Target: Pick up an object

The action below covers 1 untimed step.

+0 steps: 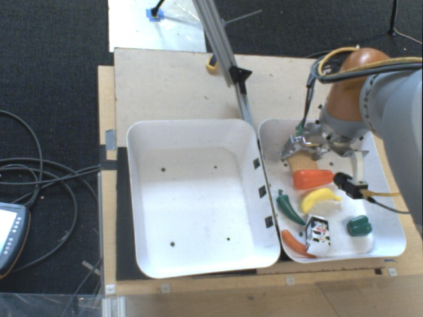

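The right bin (390, 243) holds several toy foods: an orange carrot-like piece (312, 178), a yellow banana (320, 199), a long green pepper (289, 208), a red-orange chili (294, 242), a small white printed box (318, 234) and a dark green bell pepper (359, 226). My gripper (299, 148) hangs low over the back left part of this bin, just above a tan piece (301, 162) and right behind the orange piece. Nothing is visibly lifted from the bin.
The left bin (198, 132) sits beside the right one, sharing a middle wall with black clips. A slanted metal pole (221, 41) ends near the bins' back junction. A black plug with a yellow cable (350, 185) hangs over the right bin. Cables lie on the floor at left.
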### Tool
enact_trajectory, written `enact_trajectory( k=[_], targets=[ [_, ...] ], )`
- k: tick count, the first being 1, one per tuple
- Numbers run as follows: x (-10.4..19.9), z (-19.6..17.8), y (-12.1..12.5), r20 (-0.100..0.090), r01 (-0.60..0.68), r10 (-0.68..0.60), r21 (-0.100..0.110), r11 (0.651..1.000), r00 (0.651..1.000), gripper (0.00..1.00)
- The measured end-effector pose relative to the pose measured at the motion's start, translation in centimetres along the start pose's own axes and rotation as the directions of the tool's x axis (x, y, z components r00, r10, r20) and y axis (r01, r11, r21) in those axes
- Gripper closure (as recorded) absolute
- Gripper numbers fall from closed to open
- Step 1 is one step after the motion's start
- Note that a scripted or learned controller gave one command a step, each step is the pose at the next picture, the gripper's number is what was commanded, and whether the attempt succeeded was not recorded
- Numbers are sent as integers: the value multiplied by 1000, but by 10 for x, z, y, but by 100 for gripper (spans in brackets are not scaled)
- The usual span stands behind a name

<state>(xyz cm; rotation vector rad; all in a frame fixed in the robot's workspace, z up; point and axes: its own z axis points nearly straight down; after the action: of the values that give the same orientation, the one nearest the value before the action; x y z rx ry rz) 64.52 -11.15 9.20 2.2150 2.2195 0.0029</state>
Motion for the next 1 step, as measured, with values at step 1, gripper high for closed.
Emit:
enact_trajectory(
  k=[1],
  targets=[
    [0, -14, 2, -1, 1, -1, -5, 1000, 1000, 100]
  ],
)
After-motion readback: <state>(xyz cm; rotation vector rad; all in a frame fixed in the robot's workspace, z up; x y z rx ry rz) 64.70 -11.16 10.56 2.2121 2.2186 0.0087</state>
